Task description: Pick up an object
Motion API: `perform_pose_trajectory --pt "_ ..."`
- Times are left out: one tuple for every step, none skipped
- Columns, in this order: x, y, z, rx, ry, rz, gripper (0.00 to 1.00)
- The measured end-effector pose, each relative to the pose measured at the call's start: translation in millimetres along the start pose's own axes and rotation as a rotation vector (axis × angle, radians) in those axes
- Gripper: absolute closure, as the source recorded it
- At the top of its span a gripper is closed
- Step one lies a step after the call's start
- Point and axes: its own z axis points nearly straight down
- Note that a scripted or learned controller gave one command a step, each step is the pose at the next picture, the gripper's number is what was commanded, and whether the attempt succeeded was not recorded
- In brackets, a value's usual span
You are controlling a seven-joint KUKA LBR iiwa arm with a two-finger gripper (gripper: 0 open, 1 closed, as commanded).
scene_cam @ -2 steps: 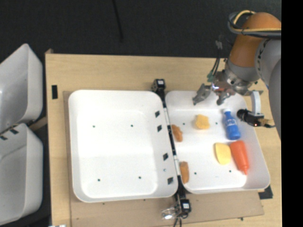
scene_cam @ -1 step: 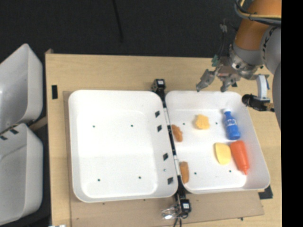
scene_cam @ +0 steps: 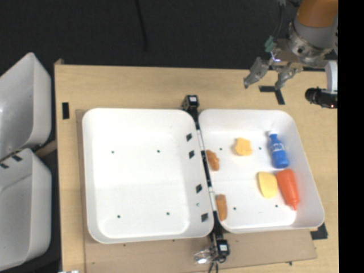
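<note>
The gripper hangs at the upper right of the frame, above the bare bench beyond the far rim of the right bin, with its two fingers spread apart and nothing between them. Behind it the grey wrist rises to the orange band at the top right corner. Judging by this, the task is at its start: no object is lifted or even approached, and everything remains to be done, namely choosing a target, coming down into the bin, closing on it and raising it. All the candidates lie in the right bin, below and slightly left to right of the claw. Nearest to it are a small blue bottle with a white cap, smooth and cylindrical, and a lumpy yellow-orange piece to its left. Lower right lie a soft-looking pale yellow rounded piece touching an orange-red tapered object, perhaps a toy carrot or bottle. Along the bin's left wall sit two small brownish-orange oblong pieces, the second near the lower corner. The left bin is a shallow white moulded tray with rounded corners, glossy like its twin; the bench beneath is matte, pale wood-coloured board.
</note>
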Motion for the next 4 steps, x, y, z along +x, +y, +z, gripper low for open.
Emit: perform_pose_trajectory --pt "-42.2 -38.5 228.2 0.025 0.002 0.007 0.00" --pt "-42.0 -32.6 206.4 0.009 0.000 0.006 1.00" --pt "-90.4 -152.0 127.5 0.010 -0.003 0.013 1.00" --pt "-0.7 -167.6 68.5 0.006 0.003 -0.004 1.00"
